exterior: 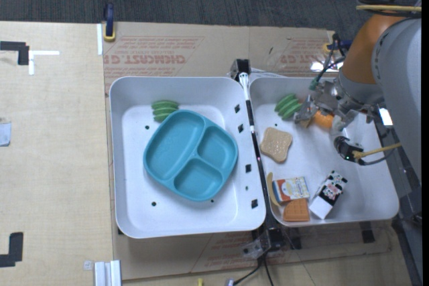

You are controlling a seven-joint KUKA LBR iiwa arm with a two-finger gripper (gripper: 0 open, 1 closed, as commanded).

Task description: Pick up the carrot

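We start with the two white bins: the left bin (124, 164) holds a blue divided plate (191, 154) with a green pod (165, 108) at its upper edge, and the right bin (375, 201) holds the clutter. The arm (395, 57) leans in over that bin's upper part, its gripper (320, 114) low at the carrot (324, 120) — an orange piece showing just beside the gripper, next to a green leafy toy (288, 105). How the jaws stand we cannot tell. We judge the grasp is underway: we should centre on the carrot, clear of the green toy, close firmly, then lift straight — the bread slice (276, 144), small carton (289, 189) and cow-patterned box (328, 194) lie well apart.
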